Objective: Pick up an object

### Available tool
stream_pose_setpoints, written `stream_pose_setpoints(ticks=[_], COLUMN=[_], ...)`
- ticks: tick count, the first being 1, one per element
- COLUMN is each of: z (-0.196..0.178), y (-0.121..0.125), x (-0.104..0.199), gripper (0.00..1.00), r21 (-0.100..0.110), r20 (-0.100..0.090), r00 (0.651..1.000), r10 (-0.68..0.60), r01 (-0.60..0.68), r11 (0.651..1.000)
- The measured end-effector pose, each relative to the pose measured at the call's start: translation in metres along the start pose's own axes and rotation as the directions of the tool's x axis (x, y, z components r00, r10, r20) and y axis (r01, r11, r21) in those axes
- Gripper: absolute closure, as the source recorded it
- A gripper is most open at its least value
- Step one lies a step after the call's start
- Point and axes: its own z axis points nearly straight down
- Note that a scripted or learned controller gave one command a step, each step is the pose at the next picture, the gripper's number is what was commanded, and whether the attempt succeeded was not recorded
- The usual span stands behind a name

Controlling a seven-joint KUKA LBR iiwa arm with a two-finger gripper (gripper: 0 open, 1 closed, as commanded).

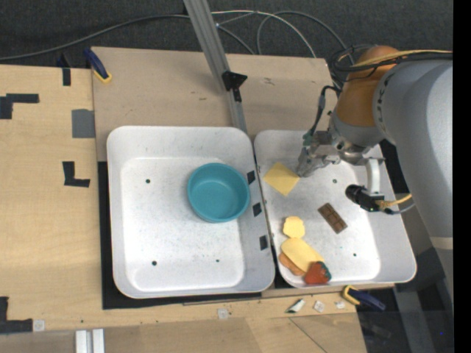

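Observation:
My gripper [304, 165] hangs over the back of the right bin [368, 267], its tip just right of a pale yellow square block [280, 179] lying near that bin's left wall. Nothing shows between the fingers. A brown bar [332, 217] lies mid-bin. Near the front left of the bin sit a small yellow round piece [294, 227], a yellow and orange wedge [298, 255] and a red piece [318, 273]. A blue bowl [217, 191] stands upright in the left bin [147, 259].
A grey metal pole [213, 46] slants down from the top to the gap between the bins. Black cables [280, 22] trail across the back of the bench. The arm's grey body [423, 138] covers the right bin's far right side.

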Motion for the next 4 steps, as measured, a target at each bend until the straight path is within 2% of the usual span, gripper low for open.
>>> stream_pose_setpoints(ticks=[2, 4], z=[-0.093, -0.2], y=[0.009, 0.012], x=[-0.011, 0.001], gripper=[1.0, 1.0], r21=[-0.005, -0.007], r20=[0.0, 0.0], r00=[1.0, 1.0], r10=[0.002, 0.001], r01=[-0.002, -0.001], r11=[1.0, 1.0])
